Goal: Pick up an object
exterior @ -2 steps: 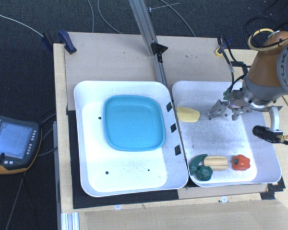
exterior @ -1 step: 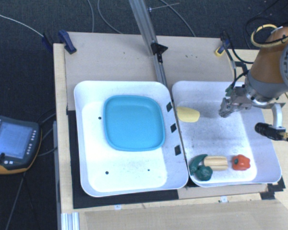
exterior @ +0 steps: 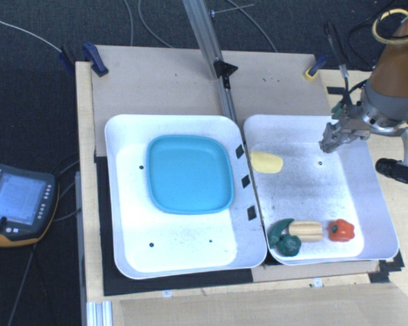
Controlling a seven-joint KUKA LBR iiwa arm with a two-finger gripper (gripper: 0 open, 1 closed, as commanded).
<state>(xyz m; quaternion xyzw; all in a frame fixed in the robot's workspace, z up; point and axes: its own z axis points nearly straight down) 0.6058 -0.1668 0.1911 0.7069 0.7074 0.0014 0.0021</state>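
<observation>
Right of centre, the right white bin with four small things inside. At its upper left corner, lying alone: a pale yellow lump, rounded, smooth, likely light hollow plastic. Along the lower rim, in a row: a dark green piece, a tan cylinder, a red piece. Green touching tan; red just beside tan, whether touching or not too small to tell.

Upper right of the frame: the claw, hanging over the bin's upper right part, well apart from all four things and nothing seen between its tips. Spread or pressed together — cannot tell, too dark and small.

Left of centre: the left white bin, carrying a blue tray. Underneath both, the bench.

Judged easiest to take: the yellow lump, free on every side, open floor all round for the tips. Probably stiff, light, somewhat slippery on its curved skin; best gripped across the short width at the middle, low enough not to squirt out. Tan cylinder also promising, gripped across its round body, though crowded by neighbours and close to the rim. Green piece irregular, harder to judge. None apparently fragile.
</observation>
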